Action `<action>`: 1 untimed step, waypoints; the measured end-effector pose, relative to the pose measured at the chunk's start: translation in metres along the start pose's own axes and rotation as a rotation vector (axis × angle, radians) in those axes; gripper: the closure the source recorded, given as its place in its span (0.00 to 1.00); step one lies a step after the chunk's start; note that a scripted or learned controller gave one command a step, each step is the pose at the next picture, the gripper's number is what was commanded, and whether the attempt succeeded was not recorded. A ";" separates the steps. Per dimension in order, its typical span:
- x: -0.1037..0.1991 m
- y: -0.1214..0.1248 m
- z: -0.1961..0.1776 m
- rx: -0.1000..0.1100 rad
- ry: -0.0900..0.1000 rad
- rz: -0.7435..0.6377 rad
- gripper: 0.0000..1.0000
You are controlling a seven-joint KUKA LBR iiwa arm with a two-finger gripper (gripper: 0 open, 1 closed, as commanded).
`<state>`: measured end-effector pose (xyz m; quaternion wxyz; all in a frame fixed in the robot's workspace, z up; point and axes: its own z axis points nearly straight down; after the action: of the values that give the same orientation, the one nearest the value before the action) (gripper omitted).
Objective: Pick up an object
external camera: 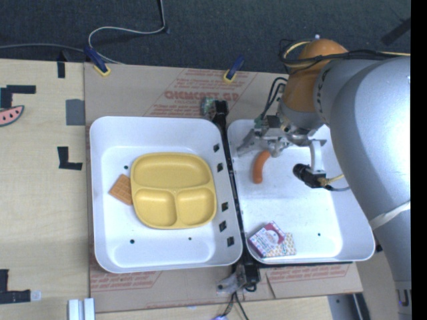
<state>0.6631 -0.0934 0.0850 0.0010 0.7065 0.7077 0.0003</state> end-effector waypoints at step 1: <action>0.000 0.000 -0.010 0.001 -0.002 -0.001 1.00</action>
<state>0.6630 -0.0937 0.0953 0.0015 0.7061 0.7081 -0.0008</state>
